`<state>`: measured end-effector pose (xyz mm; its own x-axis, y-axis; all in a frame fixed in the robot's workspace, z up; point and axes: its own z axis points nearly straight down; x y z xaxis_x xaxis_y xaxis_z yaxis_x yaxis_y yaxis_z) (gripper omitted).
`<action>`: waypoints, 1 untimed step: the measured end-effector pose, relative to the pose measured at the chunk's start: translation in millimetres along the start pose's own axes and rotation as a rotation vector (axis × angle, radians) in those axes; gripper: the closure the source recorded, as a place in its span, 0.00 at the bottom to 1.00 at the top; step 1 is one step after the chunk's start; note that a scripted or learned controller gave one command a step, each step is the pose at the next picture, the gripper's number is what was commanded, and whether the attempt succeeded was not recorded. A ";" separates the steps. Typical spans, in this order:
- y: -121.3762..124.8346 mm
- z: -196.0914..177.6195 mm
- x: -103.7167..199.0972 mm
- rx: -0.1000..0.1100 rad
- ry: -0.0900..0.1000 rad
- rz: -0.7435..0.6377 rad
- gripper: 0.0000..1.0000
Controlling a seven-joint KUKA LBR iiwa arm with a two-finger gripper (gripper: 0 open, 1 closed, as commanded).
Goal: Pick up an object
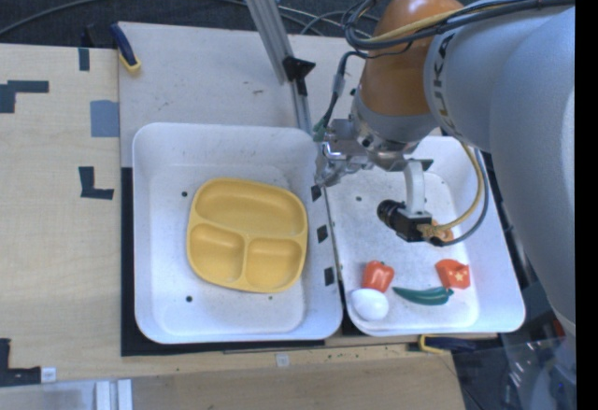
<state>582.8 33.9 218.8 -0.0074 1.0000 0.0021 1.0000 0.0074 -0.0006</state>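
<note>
The right bin (495,305) holds several small items along its near edge. They are an orange-red pepper (377,275), a red pepper (453,274), a dark green chili (424,295) and a white egg (369,305). My gripper (329,165) hangs over the far left corner of the right bin, close to the wall shared by the two bins. It is well apart from the items, which lie nearer the camera. The grey arm with its orange band comes in from the upper right.
A yellow divided plate (248,233) lies in the middle of the left bin (159,305). A slanted metal rail (266,16) rises behind the bins. Cables loop over the bench at the back.
</note>
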 end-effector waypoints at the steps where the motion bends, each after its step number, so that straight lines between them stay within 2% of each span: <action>1: -17.1 6.5 51.5 0.003 -0.001 0.000 1.00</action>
